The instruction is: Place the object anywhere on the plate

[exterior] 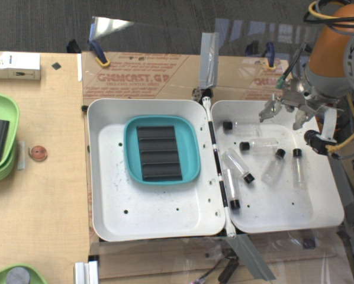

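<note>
A green tray (pixel 2 108) sits at the left edge, a white box (pixel 12 67) above it, a small reddish disc (pixel 38 153) beside it.

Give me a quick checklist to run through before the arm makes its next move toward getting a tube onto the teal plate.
1. Plate in place: ok. The teal plate sits flat in the left bin, a dark ribbed insert on it.
2. Objects available: ok. Several clear tubes with black caps lie scattered in the right bin.
3. Gripper position: ok. The gripper hangs over the right bin's upper part.
4. Object held: not ok. Nothing shows between its fingers.
5. Finger opening: cannot tell.
6. Tube on plate: not ok, not yet done.
</note>
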Controlling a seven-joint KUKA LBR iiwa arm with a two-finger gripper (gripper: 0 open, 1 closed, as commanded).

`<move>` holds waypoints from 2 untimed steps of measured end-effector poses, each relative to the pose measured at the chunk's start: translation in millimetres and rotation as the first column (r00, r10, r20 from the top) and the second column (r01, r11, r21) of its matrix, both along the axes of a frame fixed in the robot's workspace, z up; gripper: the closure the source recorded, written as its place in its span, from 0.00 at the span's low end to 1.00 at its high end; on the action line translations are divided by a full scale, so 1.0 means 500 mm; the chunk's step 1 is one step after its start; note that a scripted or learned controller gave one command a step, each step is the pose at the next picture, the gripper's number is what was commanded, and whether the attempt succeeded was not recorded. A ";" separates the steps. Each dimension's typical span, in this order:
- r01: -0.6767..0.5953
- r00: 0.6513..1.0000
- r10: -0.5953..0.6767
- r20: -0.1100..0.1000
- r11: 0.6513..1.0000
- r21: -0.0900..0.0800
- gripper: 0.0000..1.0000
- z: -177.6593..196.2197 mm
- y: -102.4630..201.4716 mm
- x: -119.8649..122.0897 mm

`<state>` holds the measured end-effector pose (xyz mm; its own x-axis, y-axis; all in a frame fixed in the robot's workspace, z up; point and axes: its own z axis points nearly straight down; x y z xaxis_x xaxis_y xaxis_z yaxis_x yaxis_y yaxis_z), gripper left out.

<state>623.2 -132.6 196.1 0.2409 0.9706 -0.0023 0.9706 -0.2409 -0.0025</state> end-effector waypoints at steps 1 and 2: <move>0.051 0.999 -0.051 0.002 0.999 0.000 0.00 0.069 -0.109 -0.002; 0.156 0.988 -0.156 0.000 0.988 0.000 0.00 0.266 -0.159 -0.040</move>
